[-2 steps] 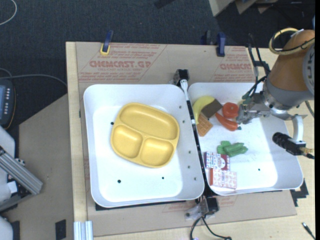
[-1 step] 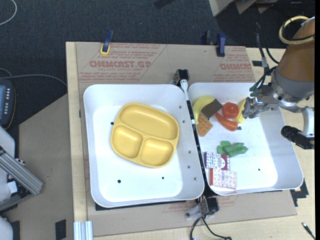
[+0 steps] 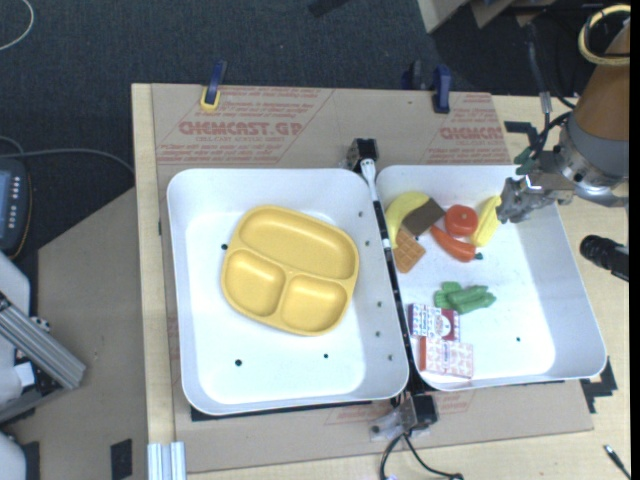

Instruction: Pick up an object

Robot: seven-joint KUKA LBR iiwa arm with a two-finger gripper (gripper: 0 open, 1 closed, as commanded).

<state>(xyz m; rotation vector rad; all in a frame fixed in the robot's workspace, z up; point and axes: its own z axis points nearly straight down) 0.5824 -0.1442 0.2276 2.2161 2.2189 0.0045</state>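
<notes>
Where gripper (image 3: 515,204) hovers, yellow piece (image 3: 487,222) just beside, bin rim (image 3: 560,223) near.

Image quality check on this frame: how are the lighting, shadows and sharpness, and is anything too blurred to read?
Camera view: lighting is even and soft, with no harsh glare on the white bins; the yellow divided tray shows only mild sheen. Shadows are faint. The toy pile is soft and low-resolution, so item edges merge. The end effector is small and blurry, its state unreadable. The carton's print is illegible.
</notes>
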